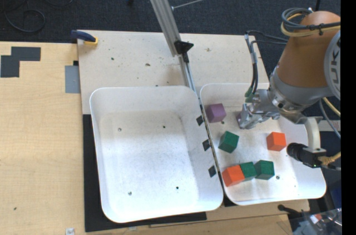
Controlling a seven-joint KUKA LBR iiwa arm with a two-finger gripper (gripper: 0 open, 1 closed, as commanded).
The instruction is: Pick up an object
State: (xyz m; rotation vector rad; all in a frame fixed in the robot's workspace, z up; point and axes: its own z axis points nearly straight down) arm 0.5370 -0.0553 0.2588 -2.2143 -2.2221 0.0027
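A dark carpeted floor strewn with cables lies behind a pale counter (139,61) that carries two shallow white bins side by side. The left bin (111,111) holds no blocks; only a few dark specks mark its floor. All the blocks sit in the right bin (311,186), so that is where the arm works. A purple block (216,112) lies near the bin's upper left corner, a green block (228,141) just below it, and an orange block (276,141) further right. Along the front wall, an orange block (233,175) touches a row of two green blocks (258,169). The grey arm with its orange band (306,61) reaches in from the right, and its claw (251,117) hangs over the bin between the purple block and the right-hand orange block, seemingly above them with nothing visibly gripped. Whether the claw is released or clenched cannot be told, since the metal parts blur together at this angle. The arm's bulk hides the bin's upper right corner, and a slanted metal rail (164,11) crosses the counter behind
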